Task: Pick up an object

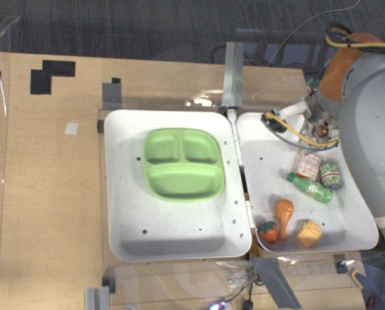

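Lying below gripper (320,133): carton (307,166).

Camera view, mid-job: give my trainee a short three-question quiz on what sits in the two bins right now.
1. True or false: the green divided plate lies in the left bin.
2. Which item lies nearest the right bin's front left corner? A) tomato B) green bottle C) yellow block
3. Fill in: the orange drumstick lies between the tomato and the ____.

Key: 1 true; 2 A; 3 yellow block.
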Controlling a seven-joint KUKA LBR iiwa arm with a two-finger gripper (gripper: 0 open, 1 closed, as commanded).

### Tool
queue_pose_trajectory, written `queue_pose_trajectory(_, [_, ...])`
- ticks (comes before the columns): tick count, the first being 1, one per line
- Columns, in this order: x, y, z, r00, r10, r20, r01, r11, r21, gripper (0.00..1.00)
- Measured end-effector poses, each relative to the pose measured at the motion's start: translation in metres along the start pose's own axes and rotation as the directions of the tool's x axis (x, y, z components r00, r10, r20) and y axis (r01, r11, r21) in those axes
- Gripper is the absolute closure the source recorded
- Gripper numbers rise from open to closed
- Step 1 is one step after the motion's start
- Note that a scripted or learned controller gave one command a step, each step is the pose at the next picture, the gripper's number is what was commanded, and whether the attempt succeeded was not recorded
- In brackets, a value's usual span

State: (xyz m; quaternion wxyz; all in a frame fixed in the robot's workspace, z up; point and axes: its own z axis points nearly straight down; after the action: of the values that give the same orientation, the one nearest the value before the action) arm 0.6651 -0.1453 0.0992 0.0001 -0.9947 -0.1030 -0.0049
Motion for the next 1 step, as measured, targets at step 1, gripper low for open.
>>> queue_pose_trajectory(1, [-0.0118,0.0584,0.0095,1.000,-0.025,0.005,0.025,1.000,0.000,1.00])
